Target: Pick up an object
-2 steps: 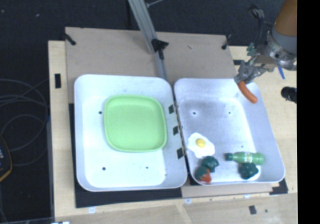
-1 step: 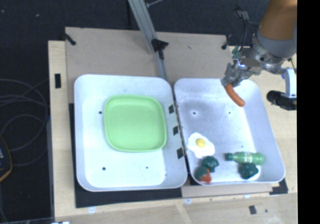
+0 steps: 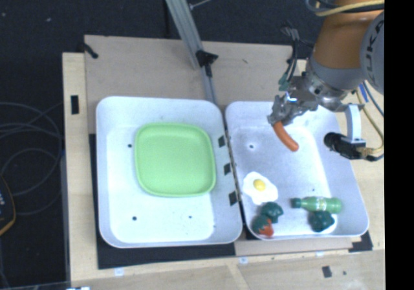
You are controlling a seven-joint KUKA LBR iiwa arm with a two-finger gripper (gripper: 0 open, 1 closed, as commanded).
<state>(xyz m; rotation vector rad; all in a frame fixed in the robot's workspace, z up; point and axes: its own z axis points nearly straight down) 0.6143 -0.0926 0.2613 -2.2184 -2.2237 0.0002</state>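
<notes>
Sausage (image 3: pixel 286 136): orange-red, slanting down to the right, its upper end pinched between the gripper's fingers, the rest hanging over the right bin's upper part.
Gripper (image 3: pixel 282 118): closed on the sausage's top end, above the right bin near its back wall.
Arm (image 3: pixel 343 30): grey with an orange band, reaching in from the right.
Right bin (image 3: pixel 336 172): white, beside the left bin, touching it.
Egg (image 3: pixel 259 187): fried egg toy near the right bin's left wall.
Bottle (image 3: pixel 317 204): green, lying on its side near the front right corner.
Greens: one piece (image 3: pixel 266 213) below the egg, another (image 3: pixel 321 220) under the bottle.
Left bin (image 3: pixel 116 153): white.
Plate (image 3: pixel 174 159): green, square, in the left bin's middle.
Worktop (image 3: pixel 252 72): tan board under both bins.
</notes>
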